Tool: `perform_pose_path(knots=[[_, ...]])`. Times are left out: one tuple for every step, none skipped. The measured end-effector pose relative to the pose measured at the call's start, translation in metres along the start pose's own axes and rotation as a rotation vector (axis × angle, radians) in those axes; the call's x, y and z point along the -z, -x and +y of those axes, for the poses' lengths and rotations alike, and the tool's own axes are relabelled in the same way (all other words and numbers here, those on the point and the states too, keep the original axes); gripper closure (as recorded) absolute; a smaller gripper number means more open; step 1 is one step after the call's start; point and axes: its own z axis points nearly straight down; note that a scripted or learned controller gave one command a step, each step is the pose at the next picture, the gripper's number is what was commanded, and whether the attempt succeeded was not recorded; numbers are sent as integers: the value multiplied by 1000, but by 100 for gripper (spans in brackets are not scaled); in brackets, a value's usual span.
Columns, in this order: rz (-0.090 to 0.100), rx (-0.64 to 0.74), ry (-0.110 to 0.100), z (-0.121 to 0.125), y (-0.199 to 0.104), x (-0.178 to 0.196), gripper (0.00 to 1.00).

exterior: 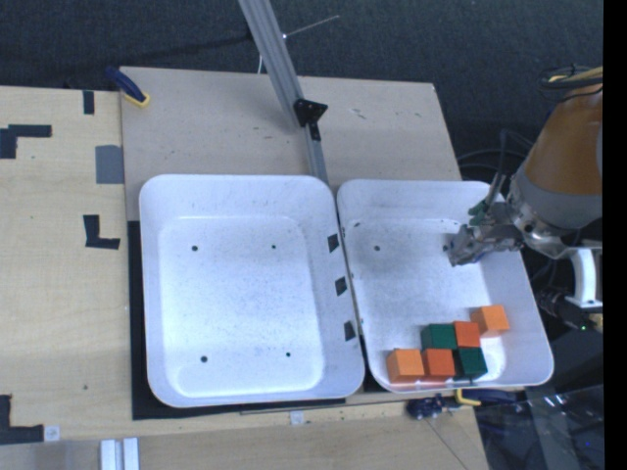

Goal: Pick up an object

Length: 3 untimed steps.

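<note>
1. In the near right corner of the right-hand bin (411,213) lies the cluster of blocks that the task can draw on: orange blocks (405,363) and green blocks (439,336), packed close and touching one another against the bin's front wall, likely because they slid or were dropped there together
2. Counted as best the view allows: four orange blocks and two green ones, though where they abut the edges blur and the tally could be off by one
3. Above that bin's right-centre, well apart from the cluster, hangs the gripper (468,246); it is dark and small here, so I cannot tell how its jaws stand, and nothing can be made out in it
4. The left-hand bin (157,262) sits beside the right one, rims touching; two bins in all
5. I judge the pick not yet begun, the arm (563,164) needing to travel toward the near corner
</note>
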Motion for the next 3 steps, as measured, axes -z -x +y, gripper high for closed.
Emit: perform_pose_path(knots=[[0,0,-3,13,-53,-10,100],[0,0,-1,28,-107,1,100],[0,0,-1,40,-163,12,100]])
